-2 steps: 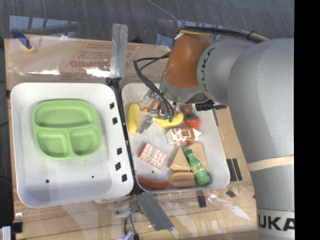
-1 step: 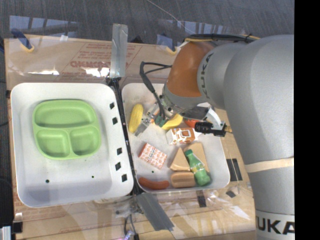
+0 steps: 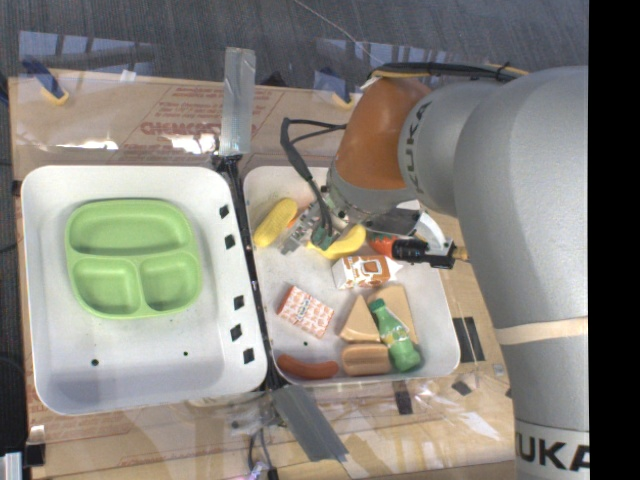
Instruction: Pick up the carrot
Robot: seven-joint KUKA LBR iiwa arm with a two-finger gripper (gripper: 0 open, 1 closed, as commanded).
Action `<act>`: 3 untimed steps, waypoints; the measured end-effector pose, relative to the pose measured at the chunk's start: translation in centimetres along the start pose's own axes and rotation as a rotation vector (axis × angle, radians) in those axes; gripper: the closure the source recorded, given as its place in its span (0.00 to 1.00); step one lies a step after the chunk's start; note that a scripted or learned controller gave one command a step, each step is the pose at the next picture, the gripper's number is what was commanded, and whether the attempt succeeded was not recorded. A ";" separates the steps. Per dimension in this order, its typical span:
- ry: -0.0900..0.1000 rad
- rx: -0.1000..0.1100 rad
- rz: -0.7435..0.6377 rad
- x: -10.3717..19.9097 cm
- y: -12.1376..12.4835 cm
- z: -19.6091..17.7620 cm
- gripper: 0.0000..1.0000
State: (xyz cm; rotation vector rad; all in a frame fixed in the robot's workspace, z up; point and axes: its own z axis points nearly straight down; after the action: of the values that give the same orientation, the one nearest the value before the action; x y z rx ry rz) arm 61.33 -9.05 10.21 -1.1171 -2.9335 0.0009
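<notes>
Orange shows at only one likely spot for the carrot [image 3: 384, 247]: a small orange-red sliver in the right bin [image 3: 440, 313], just beside the arm's wrist [image 3: 385, 143] and mostly covered by it, so the identification is tentative. Gripper [image 3: 312, 230] sits low in the same bin, between a yellow banana-like piece [image 3: 274, 222] on its left and a second yellow piece [image 3: 347, 241] on its right; whether it is open, closed or gripping anything cannot be told from this slanted view, since the wrist blocks the tip. Nothing is visibly held. Risks as judged from this layout: (1) wrong object, because the tool tip is touching or nearly touching the yellow pieces and lies closer to them than to the orange sliver; a close here would likely take yellow, not carrot. (2) Crowding: a small printed carton [image 3: 361, 270] lies just beside the sliver, and a pink patterned packet [image 3: 305, 311], a tan wedge [image 3: 364, 319], a green bottle [image 3: 393, 332] and a sausage [image 3: 307, 368] fill the nearer half, so a sideways sweep could shove neighbours onto the target. (3) Occlusion: the arm hides the target from the camera, so a miss may go unseen. Left bin [image 3: 60, 368] holds a green divided tray [image 3: 132, 258], well apart.
</notes>
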 end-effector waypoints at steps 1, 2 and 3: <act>-0.008 -0.008 0.044 3.3 6.4 -9.5 1.00; -0.006 -0.002 -0.323 0.7 5.4 -9.1 1.00; -0.003 0.001 -0.561 0.2 -4.8 -8.2 1.00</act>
State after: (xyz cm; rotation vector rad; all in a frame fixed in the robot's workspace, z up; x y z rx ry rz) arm 58.03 -12.47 18.40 -0.2614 -3.1301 0.0030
